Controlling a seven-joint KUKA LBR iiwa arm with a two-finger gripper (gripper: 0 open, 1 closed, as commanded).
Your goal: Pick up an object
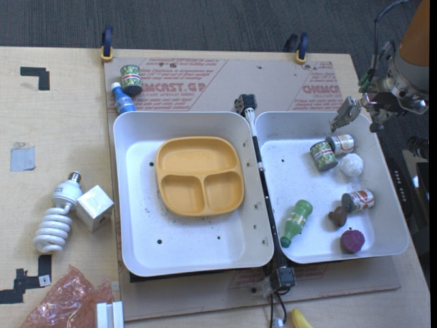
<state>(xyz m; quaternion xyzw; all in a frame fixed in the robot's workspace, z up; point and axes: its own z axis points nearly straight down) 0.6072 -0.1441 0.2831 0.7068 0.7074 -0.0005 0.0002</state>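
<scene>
Yellow tray [200, 176], green bottle [295, 221].

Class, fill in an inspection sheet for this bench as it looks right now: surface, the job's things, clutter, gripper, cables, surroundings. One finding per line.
Surface: a brown board bearing the left bin and the right bin, side by side.
Job's things: right bin holds a green can, a white ball, a green bottle, a red-labelled can, a brown lump and a dark red ball; left bin holds a yellow divided plate.
Clutter: a spiral bulb and a white cube left of the bins.
Gripper: the gripper hangs over the right bin's far right corner, open, holding nothing.
Cables: a black cable at the near edge.
Surroundings: grey floor.
</scene>
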